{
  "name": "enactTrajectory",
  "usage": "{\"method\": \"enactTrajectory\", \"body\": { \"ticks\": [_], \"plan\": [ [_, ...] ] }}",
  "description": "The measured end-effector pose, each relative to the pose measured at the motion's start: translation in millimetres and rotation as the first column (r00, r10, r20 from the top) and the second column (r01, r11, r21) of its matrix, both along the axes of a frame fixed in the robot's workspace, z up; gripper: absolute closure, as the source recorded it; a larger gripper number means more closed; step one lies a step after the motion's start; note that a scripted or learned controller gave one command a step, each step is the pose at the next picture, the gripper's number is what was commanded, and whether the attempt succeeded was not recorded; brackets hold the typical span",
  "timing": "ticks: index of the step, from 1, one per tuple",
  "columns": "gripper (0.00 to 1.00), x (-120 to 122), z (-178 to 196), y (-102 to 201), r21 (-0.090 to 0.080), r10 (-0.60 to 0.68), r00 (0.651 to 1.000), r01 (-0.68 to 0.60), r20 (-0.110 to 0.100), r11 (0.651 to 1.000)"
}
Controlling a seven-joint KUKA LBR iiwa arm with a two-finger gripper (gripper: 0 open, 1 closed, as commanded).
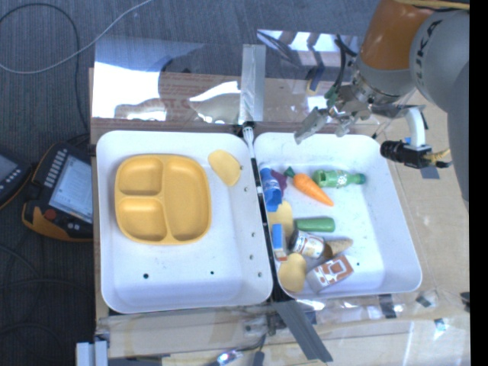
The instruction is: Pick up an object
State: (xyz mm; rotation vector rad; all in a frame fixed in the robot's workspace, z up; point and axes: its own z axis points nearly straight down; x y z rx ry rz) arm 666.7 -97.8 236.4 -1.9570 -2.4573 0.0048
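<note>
the arm [427, 36] comes in from the right, its orange band high in the view, and its bulk hangs over the far right corner of the table [435, 219]. two white bins sit side by side below it. the left bin [152, 280] carries a yellow divided plate [162, 197] and a small pale yellow piece [225, 166] near its far right corner. the right bin [381, 227] holds the pickable clutter: a green bottle [338, 178], an orange carrot [313, 189], a green cucumber-like piece [315, 224], a blue item [270, 187] against the dividing wall, a small can [307, 245], a red-and-white carton [333, 273] and a yellow pear-like fruit [292, 271] near the front.

the hand [329, 119] hovers over the far rim of the right bin, fingers spread apart with nothing between them, well above the objects.

i'd judge this as the approach step: nothing is grasped yet. the next move calls for choosing one target, likely the bottle or carrot as they lie nearest, bringing the hand over it, lining the fingers across its narrow side, and descending before closing. the crowded items along the divider look harder to straddle cleanly.
</note>
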Motion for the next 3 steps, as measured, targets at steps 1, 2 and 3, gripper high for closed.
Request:
{"method": "enactTrajectory", "body": {
  "ticks": [1, 2, 3],
  "plan": [
    [0.00, -21.4, -128.5, -33.3, 0.002, 0.241, 0.971, -0.241, 0.000, 0.971],
    [1.00, -20.7, -119.0, -32.1, 0.005, 0.241, 0.971, -0.241, 0.004, 0.971],
    [1.00, -7.1, -142.1, -48.5, -0.010, 0.532, 0.847, -0.531, 0.017, 0.847]
  ]
}}
